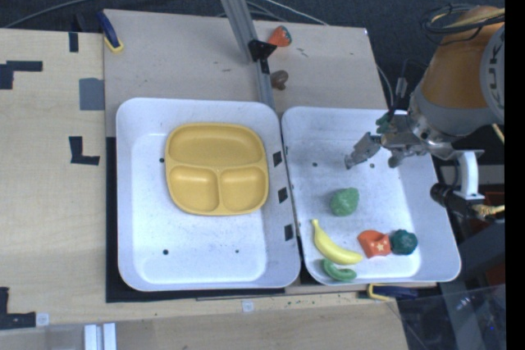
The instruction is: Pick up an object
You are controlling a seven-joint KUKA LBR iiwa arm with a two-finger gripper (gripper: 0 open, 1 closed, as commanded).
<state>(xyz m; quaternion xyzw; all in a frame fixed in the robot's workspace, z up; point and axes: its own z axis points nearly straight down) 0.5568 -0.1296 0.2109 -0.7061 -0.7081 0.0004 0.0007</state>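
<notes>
Now I see the gripper (376, 153) above the right bin (316, 131), fingers spread, holding nothing | green lump (345, 202) just below the gripper | banana (332, 247) beyond the lump, near bin's front.

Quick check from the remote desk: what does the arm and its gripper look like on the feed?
The arm is bulky and rounded, with a grey casing and a broad orange band above the wrist. Dark cables loop behind it. The gripper is a small grey metal assembly with dark fittings and a greenish part near its base.
</notes>
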